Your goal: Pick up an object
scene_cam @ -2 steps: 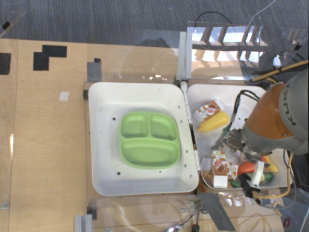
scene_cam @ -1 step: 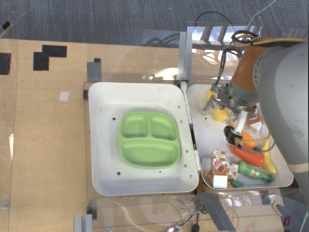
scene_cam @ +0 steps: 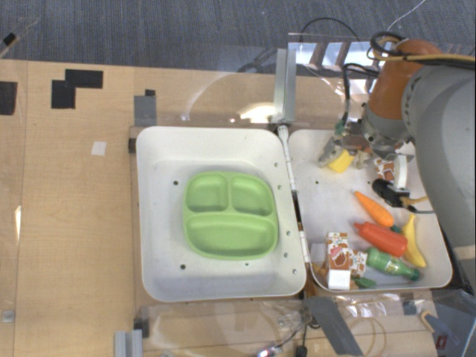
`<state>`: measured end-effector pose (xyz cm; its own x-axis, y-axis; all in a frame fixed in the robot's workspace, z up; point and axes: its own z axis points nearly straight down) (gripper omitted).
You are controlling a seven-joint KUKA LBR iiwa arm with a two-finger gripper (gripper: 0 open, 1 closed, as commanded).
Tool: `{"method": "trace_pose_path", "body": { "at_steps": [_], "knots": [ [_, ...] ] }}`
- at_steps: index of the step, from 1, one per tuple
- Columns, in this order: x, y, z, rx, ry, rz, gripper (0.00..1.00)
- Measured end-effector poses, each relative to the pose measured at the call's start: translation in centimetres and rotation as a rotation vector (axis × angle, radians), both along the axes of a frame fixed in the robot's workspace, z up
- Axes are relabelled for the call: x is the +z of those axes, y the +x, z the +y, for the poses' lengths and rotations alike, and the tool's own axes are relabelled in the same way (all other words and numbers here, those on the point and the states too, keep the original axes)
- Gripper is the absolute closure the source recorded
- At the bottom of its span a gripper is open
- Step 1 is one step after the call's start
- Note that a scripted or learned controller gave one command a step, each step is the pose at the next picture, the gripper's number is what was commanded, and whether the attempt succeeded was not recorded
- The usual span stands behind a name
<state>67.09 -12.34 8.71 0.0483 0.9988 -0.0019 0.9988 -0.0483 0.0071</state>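
My gripper point(scene_cam: 338, 152) is low over the far left part of the right bin point(scene_cam: 320, 199). A small yellow block point(scene_cam: 341, 162) sits right at its tip, touching or nearly touching it. Whether the block is gripped is hidden by the wrist. Nearer the front of the same bin lie an orange carrot point(scene_cam: 374, 209), a red-orange vegetable point(scene_cam: 383, 238), a yellow banana point(scene_cam: 411, 242), a green bottle point(scene_cam: 393, 265) and a small printed carton point(scene_cam: 342, 257).
The left bin point(scene_cam: 160, 259) holds a green divided plate point(scene_cam: 229, 216). A metal divider point(scene_cam: 291, 188) separates the two bins. A small white and brown item point(scene_cam: 387, 171) lies by the right bin's far right side, under the arm.
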Motion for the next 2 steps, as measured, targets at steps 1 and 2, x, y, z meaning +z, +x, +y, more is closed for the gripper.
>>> {"method": "trace_pose_path", "body": {
  "at_steps": [1,2],
  "knots": [
    [1.3,0.3,0.3,0.012,0.000,-0.005,1.00],
    [13.4,0.0,4.4,0.049,0.001,-0.001,1.00]
  ]
}}
